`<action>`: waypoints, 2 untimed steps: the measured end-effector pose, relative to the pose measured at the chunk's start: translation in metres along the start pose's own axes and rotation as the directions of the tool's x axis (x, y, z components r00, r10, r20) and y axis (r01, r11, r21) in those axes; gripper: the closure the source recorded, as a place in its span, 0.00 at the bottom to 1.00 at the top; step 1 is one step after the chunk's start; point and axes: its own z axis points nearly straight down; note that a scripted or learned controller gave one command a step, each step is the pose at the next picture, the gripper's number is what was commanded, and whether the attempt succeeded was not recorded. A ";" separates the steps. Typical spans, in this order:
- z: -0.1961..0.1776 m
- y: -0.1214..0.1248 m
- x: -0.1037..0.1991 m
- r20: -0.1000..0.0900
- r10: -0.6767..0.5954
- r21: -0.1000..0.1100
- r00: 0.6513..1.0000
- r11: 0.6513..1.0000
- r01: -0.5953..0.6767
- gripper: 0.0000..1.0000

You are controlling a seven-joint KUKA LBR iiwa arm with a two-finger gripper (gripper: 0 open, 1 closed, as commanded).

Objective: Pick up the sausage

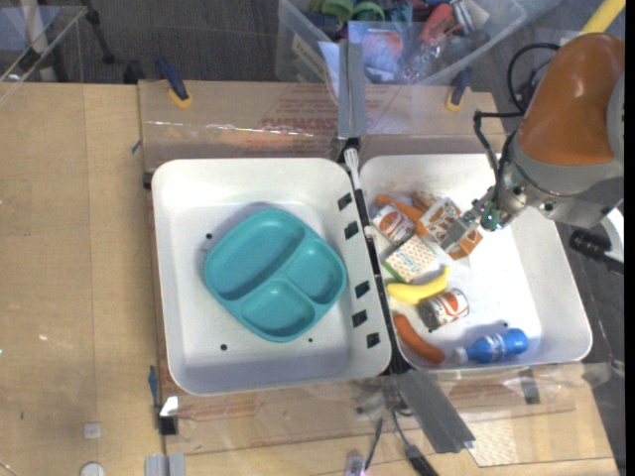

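The sausage [418, 339], reddish-orange and long, lies at the front left of the right bin [556, 296], beside the divider and just below a small can [444, 308]. My gripper [459, 232] hangs over the back middle of that bin, above a cluster of small packages [437, 216]. It is well behind the sausage, with a yellow banana [417, 288] and the can between them. Nothing is visibly held.
A teal divided plate [275, 274] sits in the left bin [179, 266]. The right bin also holds a patterned box [411, 261], a second can [394, 228], an orange stick-shaped item [401, 206] and a blue bottle [494, 346]. A clear tub of toys [397, 18] stands behind.
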 end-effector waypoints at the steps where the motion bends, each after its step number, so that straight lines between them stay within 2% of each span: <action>1: 0.079 -0.039 -0.012 -0.002 -0.282 0.001 0.959 0.959 0.282 1.00; 2: 0.082 -0.025 -0.026 0.001 0.123 0.000 0.992 0.992 -0.123 1.00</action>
